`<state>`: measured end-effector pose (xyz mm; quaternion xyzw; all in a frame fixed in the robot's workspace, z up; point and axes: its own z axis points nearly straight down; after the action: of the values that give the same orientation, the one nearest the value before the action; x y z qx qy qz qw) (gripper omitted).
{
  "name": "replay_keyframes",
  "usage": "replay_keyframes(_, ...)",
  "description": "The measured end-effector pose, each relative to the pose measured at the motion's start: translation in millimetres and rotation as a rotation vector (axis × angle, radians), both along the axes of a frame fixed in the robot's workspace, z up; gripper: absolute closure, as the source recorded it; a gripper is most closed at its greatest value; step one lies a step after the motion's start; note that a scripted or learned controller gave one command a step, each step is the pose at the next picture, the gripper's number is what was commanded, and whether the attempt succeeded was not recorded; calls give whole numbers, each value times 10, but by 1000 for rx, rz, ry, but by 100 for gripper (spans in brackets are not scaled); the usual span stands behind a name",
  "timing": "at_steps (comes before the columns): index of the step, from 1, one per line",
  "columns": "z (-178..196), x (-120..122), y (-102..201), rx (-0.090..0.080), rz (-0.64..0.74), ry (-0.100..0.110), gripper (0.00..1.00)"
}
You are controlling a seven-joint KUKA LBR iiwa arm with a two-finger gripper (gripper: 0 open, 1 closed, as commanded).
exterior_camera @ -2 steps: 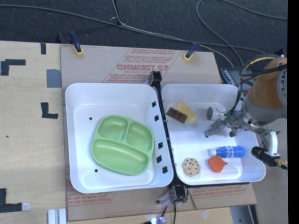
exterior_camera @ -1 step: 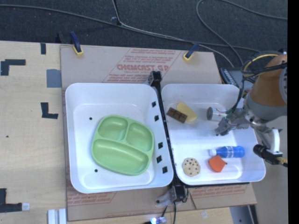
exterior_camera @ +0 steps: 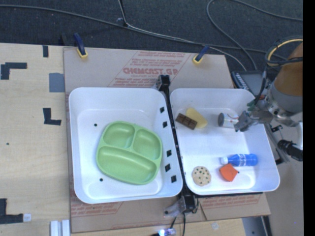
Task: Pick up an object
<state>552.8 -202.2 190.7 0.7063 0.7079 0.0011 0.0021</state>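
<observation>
Judging from how things lie, we count the pick as not yet made: every object rests on a bin floor and nothing is lifted.

Going left to right, the left bin (exterior_camera: pixel 78 132) holds one green divided plate (exterior_camera: pixel 130 152), lying flat near its middle. The right bin (exterior_camera: pixel 268 178) holds six things. One brown chocolate-like bar (exterior_camera: pixel 186 121) lies near the divider, touching one pale yellow block (exterior_camera: pixel 196 117) just behind it. One speckled cookie (exterior_camera: pixel 201 175) sits near the front wall. One small grey cylinder (exterior_camera: pixel 224 119) lies on its side toward the far right corner. One orange wedge-shaped piece (exterior_camera: pixel 228 172) sits at the front, just beside one blue-and-white bottle (exterior_camera: pixel 239 159) lying on its side.

The gripper (exterior_camera: pixel 242 123) hangs low at the right bin's right side, its tip just beside the grey cylinder, which we take to be the likely target. We cannot tell how the pincer stands, nor whether it touches the cylinder. What is left, as we judge it: close on an object and raise it.
</observation>
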Motion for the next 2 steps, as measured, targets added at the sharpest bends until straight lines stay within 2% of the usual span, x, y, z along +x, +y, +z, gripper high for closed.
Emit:
replay_keyframes(1, 420, 12, 5, 0, 0, 1, 100)
replay_keyframes(2, 476, 93, 581, 3, 5, 4, 100)
